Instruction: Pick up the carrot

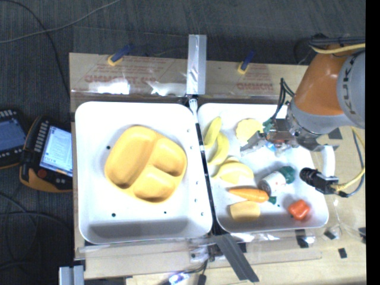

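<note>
The carrot (248,193) is orange and lies flat, pointing left-right, in the front part of the right bin (314,221). It rests between a pale yellow block (244,210) in front and a pale round piece (235,172) behind. My gripper (273,143) hovers over the back middle of the same bin, up and to the right of the carrot and apart from it. It is open with nothing between its fingers.
In the right bin lie a banana (212,140), a yellow piece (247,127), a white and green object (277,180) and a red pepper (299,209). A large yellow lumpy object (145,162) sits in the left bin (95,218). The arm (326,91) covers the back right corner.
</note>
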`<move>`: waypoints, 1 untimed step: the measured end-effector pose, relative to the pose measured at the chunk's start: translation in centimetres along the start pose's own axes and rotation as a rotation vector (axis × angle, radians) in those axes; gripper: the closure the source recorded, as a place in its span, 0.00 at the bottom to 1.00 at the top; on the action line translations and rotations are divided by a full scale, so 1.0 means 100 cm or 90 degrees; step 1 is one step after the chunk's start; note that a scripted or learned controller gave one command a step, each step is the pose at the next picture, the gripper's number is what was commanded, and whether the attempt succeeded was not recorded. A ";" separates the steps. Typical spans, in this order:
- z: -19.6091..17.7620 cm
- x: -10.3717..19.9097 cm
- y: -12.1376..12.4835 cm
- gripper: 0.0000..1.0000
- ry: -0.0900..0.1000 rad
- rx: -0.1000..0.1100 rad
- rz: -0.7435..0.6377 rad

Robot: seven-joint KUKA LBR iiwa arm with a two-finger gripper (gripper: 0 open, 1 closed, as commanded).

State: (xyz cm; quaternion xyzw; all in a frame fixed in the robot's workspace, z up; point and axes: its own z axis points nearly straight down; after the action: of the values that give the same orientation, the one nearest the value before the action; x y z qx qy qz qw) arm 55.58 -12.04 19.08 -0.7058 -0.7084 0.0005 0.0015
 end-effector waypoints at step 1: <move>0.089 -0.012 -0.055 0.00 0.000 0.001 -0.056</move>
State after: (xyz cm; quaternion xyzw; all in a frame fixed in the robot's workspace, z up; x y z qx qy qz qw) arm 50.08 -13.27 10.23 -0.6738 -0.7390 0.0009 0.0021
